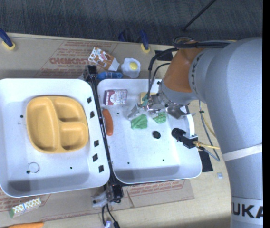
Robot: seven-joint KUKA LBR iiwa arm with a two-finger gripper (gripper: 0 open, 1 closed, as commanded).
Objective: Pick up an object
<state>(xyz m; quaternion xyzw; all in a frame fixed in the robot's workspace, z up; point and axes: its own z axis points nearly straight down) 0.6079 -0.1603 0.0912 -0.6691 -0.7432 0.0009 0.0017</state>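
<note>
Hand fingers indistinct above green items

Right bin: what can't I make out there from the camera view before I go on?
- Tool: its tips blur into the green items; open or shut, I cannot tell.
- Right bin: its right wall sits partly under the arm.
- Box: label too small to read.

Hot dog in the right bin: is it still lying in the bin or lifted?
In the bin. The hot dog lies flat on the right bin's floor near its left wall, apart from the gripper.
</note>
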